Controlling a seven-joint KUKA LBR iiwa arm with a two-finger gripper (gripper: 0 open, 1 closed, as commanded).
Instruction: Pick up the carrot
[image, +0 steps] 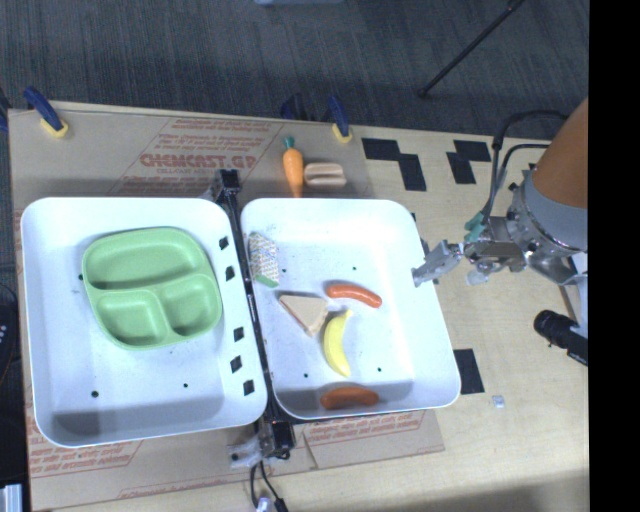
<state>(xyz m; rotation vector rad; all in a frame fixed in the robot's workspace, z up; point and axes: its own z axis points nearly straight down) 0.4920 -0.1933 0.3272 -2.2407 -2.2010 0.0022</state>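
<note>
A: Where are the jaws (432, 266) right now?

B: Out past the right bin's (420, 300) three-o'clock rim, hanging over the tabletop (500, 400), pointing in toward the bin. From here I can't tell whether they're apart or together, and I see nothing between them.

A: And the arm (555, 215) behind them?

B: It comes in from three o'clock, grey at the wrist with the orange band above.

A: The carrot (292, 168)?

B: Not in either bin. It's lying on the tabletop just beyond the right bin's twelve-o'clock rim, green top pointing away from the bin. A small bun-like toy (324, 176) sits just beside it, on its three-o'clock side.

A: What's inside the right bin?

B: An orange-red sausage (354, 294) near the middle, a tan wedge (305, 312) at its eight o'clock, a banana (336, 343) touching that wedge, another reddish sausage (349, 397) by the six-o'clock wall, and a pale ridged piece (263, 257) at ten o'clock.

A: The left bin (60, 380)?

B: A green divided tray (151, 285), sitting roughly in the centre.
</note>
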